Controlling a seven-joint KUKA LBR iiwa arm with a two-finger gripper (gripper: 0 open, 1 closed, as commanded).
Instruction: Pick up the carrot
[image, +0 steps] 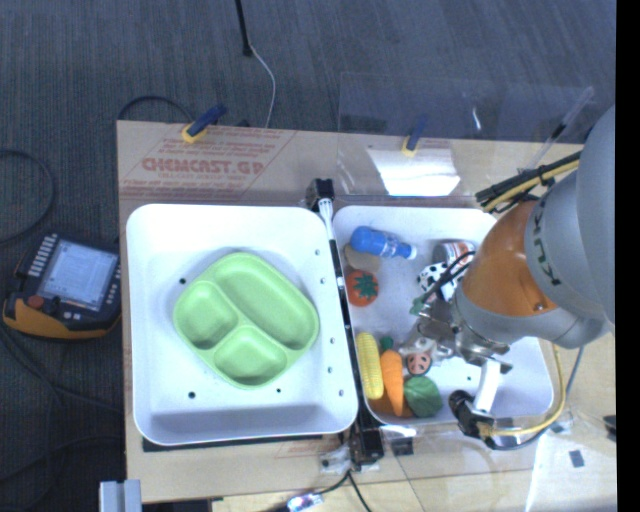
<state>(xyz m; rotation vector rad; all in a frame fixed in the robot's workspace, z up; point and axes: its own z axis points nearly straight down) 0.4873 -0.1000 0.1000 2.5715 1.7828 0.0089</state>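
Carrot (391, 381) in right bin, just beside end effector (432, 345)

You see two white bins: the left bin (150, 300) carries a light green divided plate (247, 317). In the right bin (540, 385) lie an orange carrot (391, 381), a yellow corn cob (369, 363), a dark green vegetable (422, 396), a red-orange tomato with a green top (361, 287), a blue bottle with a white cap (381, 243) and a black-and-white spotted toy (433, 276). The arm (540, 270) shows grey with an orange band. The surface (220, 170) is tan with reddish lettering.
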